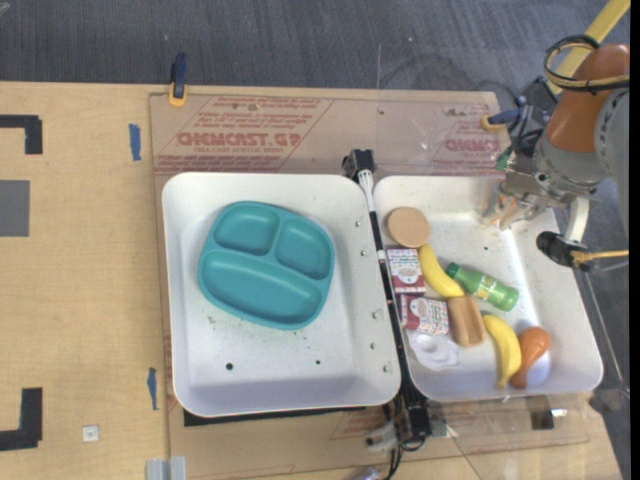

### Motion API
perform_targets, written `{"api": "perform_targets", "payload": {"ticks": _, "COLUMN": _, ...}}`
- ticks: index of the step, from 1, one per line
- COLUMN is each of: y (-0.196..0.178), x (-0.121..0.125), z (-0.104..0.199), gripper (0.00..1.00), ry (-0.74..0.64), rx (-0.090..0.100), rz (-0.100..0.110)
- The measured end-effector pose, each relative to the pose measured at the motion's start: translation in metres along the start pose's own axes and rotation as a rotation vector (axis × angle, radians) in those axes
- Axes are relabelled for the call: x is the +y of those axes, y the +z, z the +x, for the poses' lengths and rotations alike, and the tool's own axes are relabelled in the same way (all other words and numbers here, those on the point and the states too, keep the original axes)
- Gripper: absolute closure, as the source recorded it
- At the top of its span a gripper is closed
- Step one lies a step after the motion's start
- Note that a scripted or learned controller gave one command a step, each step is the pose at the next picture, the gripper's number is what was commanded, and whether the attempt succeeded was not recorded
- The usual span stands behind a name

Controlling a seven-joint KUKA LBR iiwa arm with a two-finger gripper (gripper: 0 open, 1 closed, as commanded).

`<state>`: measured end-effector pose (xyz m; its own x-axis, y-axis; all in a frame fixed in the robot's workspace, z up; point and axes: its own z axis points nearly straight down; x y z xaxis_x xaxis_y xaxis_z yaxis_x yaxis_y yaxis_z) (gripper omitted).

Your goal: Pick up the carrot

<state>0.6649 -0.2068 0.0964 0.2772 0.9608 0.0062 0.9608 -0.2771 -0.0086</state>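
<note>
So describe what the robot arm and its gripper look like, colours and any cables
The arm is grey with an orange band above the wrist. Dark cables loop over the band, beside a yellow strip. The gripper is a small metal-grey unit with two pale fingers, seen over the right bin.

So the arm [600, 118] coming in from the right is a rounded grey thing with a big orange band [585, 98] wrapped above the wrist, kinda copper-looking in this light. Black cables [560, 53] loop around the top of it, and there's a yellow strip [605, 18] running up diagonally behind. Below the band sits a grey metal wrist block, and the gripper [508, 208] under it has pale, slim fingers. Bit blurry down there honestly.
</note>
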Motion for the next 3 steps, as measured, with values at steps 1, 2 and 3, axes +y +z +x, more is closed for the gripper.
{"api": "perform_targets", "payload": {"ticks": 1, "y": 0.001, "x": 0.000, "z": 0.005, "gripper": 0.00, "ry": -0.002, "rx": 0.009, "rz": 0.003}}
{"api": "perform_targets", "payload": {"ticks": 2, "y": -0.008, "x": 0.001, "z": 0.005, "gripper": 1.00, "ry": -0.005, "rx": 0.004, "rz": 0.003}}
{"api": "perform_targets", "payload": {"ticks": 3, "y": -0.142, "x": 0.001, "z": 0.011, "gripper": 1.00, "ry": 0.228, "rx": -0.006, "rz": -0.016}}
